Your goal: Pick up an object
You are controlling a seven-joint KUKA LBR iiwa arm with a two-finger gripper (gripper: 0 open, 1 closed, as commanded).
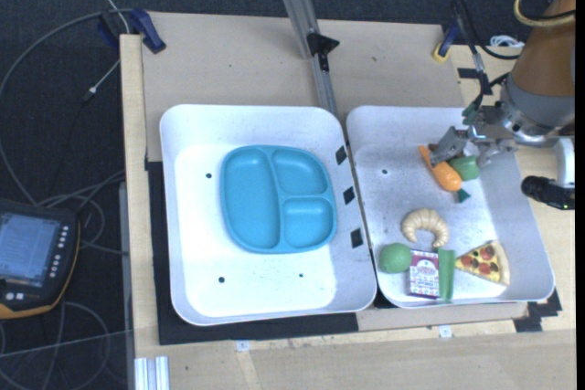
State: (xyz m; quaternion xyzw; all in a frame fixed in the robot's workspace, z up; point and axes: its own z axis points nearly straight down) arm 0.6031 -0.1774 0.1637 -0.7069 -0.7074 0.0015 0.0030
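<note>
My gripper (pixel 470 151) hangs over the far part of the right bin (pixel 388 137), its grey wrist and orange band reaching in from the right. It is open, one finger on each side of the green leafy end of a toy carrot (pixel 444 174). The carrot lies on the bin floor, its orange body pointing to the near left of the gripper. Nothing is lifted.
Nearer in the right bin lie a croissant (pixel 426 225), a green ball-like fruit (pixel 395 258), a small red-and-white packet (pixel 423 275) and a pizza slice (pixel 483 262). The left bin (pixel 187 151) holds a blue divided plate (pixel 277 198). A metal post (pixel 302 5) stands behind the bins.
</note>
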